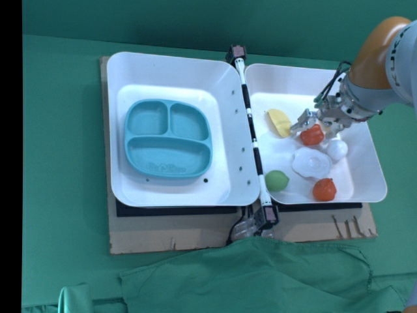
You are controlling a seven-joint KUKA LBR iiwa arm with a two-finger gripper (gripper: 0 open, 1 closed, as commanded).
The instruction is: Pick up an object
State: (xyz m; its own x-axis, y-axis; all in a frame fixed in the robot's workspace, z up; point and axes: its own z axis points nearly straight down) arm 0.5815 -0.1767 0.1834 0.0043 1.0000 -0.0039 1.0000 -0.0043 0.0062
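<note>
The arm (384,57) reached in from the upper right of the frame, orange band showing above the wrist, and the gripper (315,128) sat low over the right bin (365,181). Its fingers stood apart, straddling a red tomato-like piece (312,135) just right of frame centre; whether they actually pressed on it could not be told. Just to the left lay a yellow piece (279,122), close to the gripper but apart from it. Below the red piece sat a flat white fried-egg shape (311,163), and a small white ball (337,150) rested beside it to the right, near the gripper. A second red piece (324,190) lay lower in the bin, and a green lime-like ball (277,180) sat at the bin's lower left corner. Over in the left bin (130,70), a teal divided plate (169,139) lay flat. Both bins rested on the green-covered bench (58,142).
</note>
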